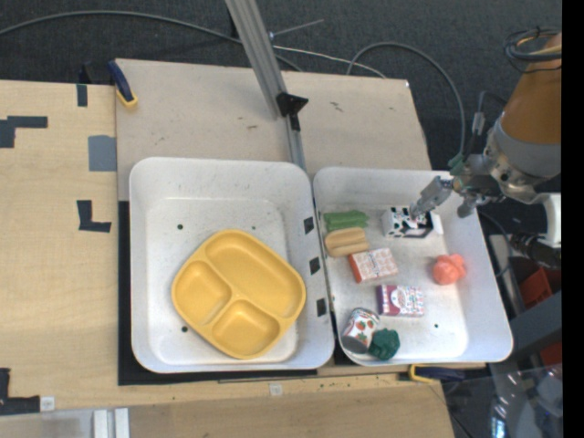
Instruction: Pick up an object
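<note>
Smooth yellow three-compartment plastic tray [239, 292], glossy white bin [146, 245]; round coral ball [448, 268]

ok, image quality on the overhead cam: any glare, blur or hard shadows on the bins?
Camera view: even, soft light, faint shadows under the yellow three-compartment plastic tray; no blown-out glare on the white bins; small items like the black-and-white patterned box look soft, and the grey two-finger gripper is slightly blurred.

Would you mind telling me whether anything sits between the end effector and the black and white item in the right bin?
Nothing visible does. The end effector is right at the black and white item, at its upper right edge. The nearest other things, the green block and the pink ball, lie apart from it.
</note>
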Motion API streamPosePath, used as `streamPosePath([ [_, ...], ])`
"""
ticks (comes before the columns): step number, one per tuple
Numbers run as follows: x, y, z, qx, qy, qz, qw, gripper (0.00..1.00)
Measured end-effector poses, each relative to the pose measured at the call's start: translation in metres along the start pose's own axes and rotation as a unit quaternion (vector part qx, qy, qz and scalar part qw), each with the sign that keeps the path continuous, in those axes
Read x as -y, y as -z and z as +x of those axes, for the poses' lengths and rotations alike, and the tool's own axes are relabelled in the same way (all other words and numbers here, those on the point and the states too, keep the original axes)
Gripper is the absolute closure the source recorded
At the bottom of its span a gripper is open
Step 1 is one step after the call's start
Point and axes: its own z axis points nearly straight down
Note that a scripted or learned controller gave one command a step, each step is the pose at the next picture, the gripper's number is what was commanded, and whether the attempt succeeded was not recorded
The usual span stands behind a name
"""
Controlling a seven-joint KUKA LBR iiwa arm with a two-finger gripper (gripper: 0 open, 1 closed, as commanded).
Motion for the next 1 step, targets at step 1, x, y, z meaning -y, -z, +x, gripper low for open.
streamPosePath([
  [1,0.0000,0.0001,0.0000,0.000,0.000,0.000,1.0000,0.00],
])
